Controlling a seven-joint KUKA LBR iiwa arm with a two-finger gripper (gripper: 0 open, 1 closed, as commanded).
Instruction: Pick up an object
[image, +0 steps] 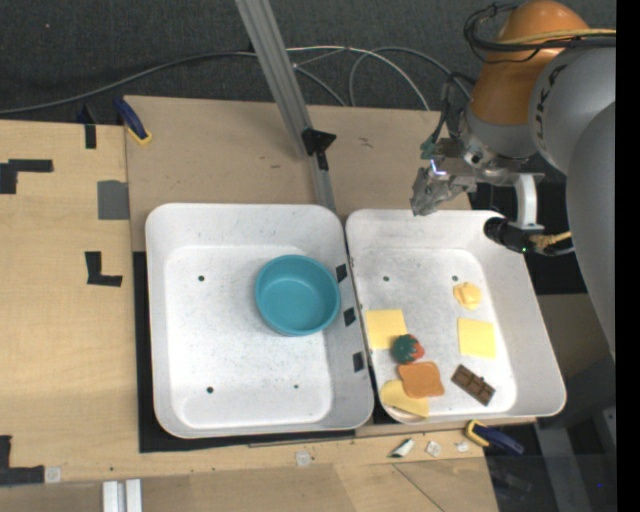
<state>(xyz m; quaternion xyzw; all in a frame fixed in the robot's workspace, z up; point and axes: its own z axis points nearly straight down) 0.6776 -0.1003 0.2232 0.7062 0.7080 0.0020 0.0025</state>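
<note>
A pale wooden bench (60, 300) fills the scene, with dark cables trailing along its far edge and a grey metal post (285, 95) slanting down toward the gap between the bins. The grey arm (560, 90), capped in orange, comes in from the three o'clock side and bulks over the upper right corner. Two shallow white bins sit side by side, touching. The left bin (180, 330) holds a blue bowl (296, 294), upright, a little toward three o'clock of that bin's middle. The right bin (420, 250) has its things gathered toward six o'clock: a yellow square (385, 325) near the nine o'clock wall, a second yellow square (477, 338) toward three o'clock, an orange square (420, 379) just below a small green and red ball (405, 349) and lying partly on a pale yellow slice (400, 402), a brown chocolate bar (472, 384) beside it toward four o'clock, and a small yellow lump (467, 294) nearer the middle. The gripper (428, 197) hangs over the bin's twelve o'clock rim, well apart from all of them, with nothing between its tips; whether it is spread or closed I cannot tell.
</note>
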